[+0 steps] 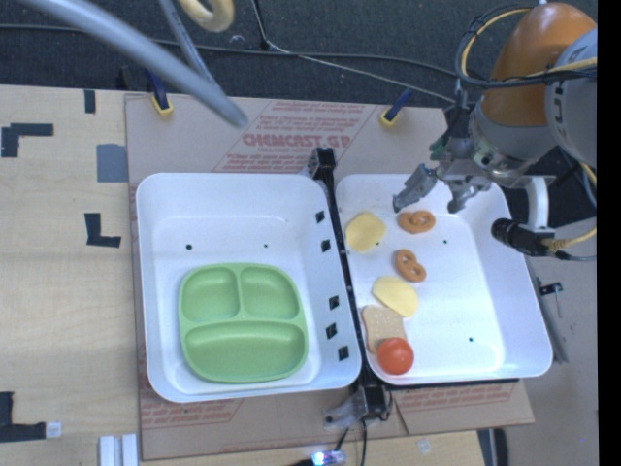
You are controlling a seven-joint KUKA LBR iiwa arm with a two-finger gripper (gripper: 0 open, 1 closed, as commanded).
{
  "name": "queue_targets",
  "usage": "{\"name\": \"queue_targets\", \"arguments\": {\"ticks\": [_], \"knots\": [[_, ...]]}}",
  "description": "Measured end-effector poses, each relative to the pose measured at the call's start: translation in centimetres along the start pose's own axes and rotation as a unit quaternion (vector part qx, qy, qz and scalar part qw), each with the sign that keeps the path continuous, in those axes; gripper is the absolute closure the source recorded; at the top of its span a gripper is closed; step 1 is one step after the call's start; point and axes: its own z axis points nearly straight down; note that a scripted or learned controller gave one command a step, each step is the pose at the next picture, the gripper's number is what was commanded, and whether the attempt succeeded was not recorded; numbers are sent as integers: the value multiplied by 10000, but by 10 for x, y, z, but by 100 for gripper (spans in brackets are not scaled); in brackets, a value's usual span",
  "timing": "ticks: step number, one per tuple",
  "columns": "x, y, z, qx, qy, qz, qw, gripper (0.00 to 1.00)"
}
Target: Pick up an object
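The upper pretzel (417,222) lies flat in the right bin (485,289), long axis running roughly left-right, just right of the yellow chip (365,231). Gripper (436,193) hangs right above the pretzel, fingers spread open, nothing between them. The arm's bulk hides the right bin's far right corner. Pretzel detail is pretty blurry, honestly.

Two white bins: the left bin (155,260) has one green tray (243,321). The right bin (485,299) has two pretzels (417,222) (409,265), two yellow chips (366,231) (396,296), one slice of bread (381,323), one tomato (395,356).
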Motion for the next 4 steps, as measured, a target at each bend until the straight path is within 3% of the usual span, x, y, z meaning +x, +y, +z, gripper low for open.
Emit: {"name": "queue_targets", "arguments": {"ticks": [1, 3, 4], "knots": [[0, 2, -7, -60, -6, -14, 10000, 0], [8, -12, 109, -33, -4, -10, 10000, 0], [7, -10, 147, -85, -28, -14, 10000, 0]]}}
